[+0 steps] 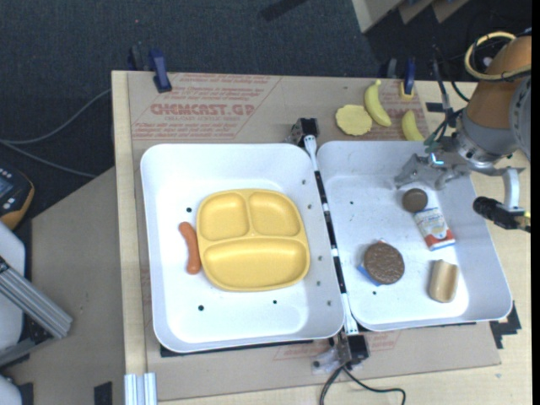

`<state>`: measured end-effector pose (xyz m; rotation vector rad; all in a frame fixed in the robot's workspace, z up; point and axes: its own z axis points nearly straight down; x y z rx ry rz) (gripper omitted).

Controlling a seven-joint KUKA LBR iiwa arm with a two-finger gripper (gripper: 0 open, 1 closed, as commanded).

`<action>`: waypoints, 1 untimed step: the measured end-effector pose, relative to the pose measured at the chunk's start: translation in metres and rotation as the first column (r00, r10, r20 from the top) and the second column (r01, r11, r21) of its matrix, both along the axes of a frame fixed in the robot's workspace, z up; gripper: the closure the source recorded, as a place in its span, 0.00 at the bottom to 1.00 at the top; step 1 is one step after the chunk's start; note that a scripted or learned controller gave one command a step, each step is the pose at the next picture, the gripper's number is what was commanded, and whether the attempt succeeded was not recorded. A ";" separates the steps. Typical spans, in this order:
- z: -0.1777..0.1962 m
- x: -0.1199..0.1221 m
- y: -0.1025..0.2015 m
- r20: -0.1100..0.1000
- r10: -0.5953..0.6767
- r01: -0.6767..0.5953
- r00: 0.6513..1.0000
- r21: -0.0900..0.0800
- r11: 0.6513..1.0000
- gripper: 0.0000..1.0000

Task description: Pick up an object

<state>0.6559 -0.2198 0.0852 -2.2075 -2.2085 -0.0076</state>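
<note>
Arm: the grey KUKA arm with its orange band [494, 99] reaches in from the right edge, over the upper right corner of the right white bin [363, 184].
Gripper: the two-finger gripper [424, 169] hangs low over the upper part of the right bin; how far it is spread cannot be told from this slant, and nothing shows between its tips.
Nearest object: a small round brown disc [414, 199] lies on the bin floor just below the gripper, close to it; contact cannot be judged.
Carton: a small white and red packet [434, 228] lies just below the brown disc, further from the gripper; its print is too small to read.
Patty: a round dark brown burger patty on a blue base [384, 262] lies well below and to the left of the gripper.
Bread: a tan bread-roll-shaped piece [442, 280] lies near the bin's lower right corner, far below the gripper.
Left bin: the left white bin [169, 175], well left of the gripper, holds a yellow plastic plate with three compartments [252, 239] and an orange sausage [191, 247] touching the plate's left edge.
Outside the bins: a yellow wavy crisp [354, 120] and two yellow bananas [377, 104] [411, 125] lie on the board just above the gripper.
Writing: the brown cardboard sheet [202, 108] under the bins carries red print reading "CHEMCAST GP"; the smaller lines are illegible.
</note>
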 end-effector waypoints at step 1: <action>-0.001 -0.040 0.036 0.005 0.001 0.000 1.000 -0.014 1.000 0.00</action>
